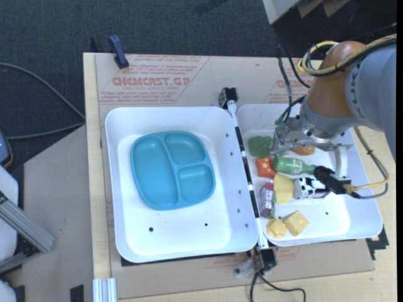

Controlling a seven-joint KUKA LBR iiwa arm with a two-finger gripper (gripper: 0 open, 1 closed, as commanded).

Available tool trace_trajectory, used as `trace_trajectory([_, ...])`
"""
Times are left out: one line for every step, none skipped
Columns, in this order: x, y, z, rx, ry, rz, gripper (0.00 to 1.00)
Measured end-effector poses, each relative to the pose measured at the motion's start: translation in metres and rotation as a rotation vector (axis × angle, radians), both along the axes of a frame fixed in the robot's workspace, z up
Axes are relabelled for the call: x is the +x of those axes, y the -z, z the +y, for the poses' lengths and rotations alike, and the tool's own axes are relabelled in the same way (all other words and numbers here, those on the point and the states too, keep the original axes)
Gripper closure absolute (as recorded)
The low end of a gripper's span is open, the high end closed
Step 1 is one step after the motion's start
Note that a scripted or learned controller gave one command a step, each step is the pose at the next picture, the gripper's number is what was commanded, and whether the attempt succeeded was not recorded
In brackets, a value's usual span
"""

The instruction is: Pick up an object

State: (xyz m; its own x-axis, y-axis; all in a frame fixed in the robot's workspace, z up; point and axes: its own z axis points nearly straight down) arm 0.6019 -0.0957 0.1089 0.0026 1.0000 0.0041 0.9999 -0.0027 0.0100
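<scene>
We see the arm [352, 80] coming in from the right edge of the bench, wrist over the right bin [365, 222], near its far edge. The gripper [284, 145] sits low in that bin, pointing toward the divider side. Fingers are dark and bunched against clutter; we cannot tell how far open they are or whether anything sits between them.

Right bin contents, all crowded against its left edge:
- green bottle [293, 165] lying on its side, just below the gripper tip, touching or nearly touching it. We cannot tell if a finger is around it or merely beside it.
- dark green leafy piece [258, 146] near the far-left corner, just left of the gripper.
- orange object [304, 148] partly hidden under the wrist.
- small red-orange item [264, 167] left of the bottle, at the left edge.
- yellow block [284, 188] mid-bin, below the bottle.
- black-and-white spotted toy [307, 186] right of the yellow block, touching it.
- purple-wrapped item [269, 200] along the left edge.
- two yellow pieces [288, 224] near the near-left corner.

Left bin [126, 225] holds a blue divided plate [172, 168], roughly centred, flat, three compartments.

Blue clip [118, 51] lies at the bench's far-left corner, well apart from both bins.
</scene>
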Motion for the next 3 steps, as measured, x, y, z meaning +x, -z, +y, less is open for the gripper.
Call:
trace_trajectory([0.0,-0.01,0.0,0.0,0.001,-0.002,1.0])
trace_trajectory([-0.058,-0.095,0.04,-0.004,-0.004,0.01,1.0])
trace_trajectory([-0.059,-0.095,0.04,-0.003,-0.003,0.01,0.0])
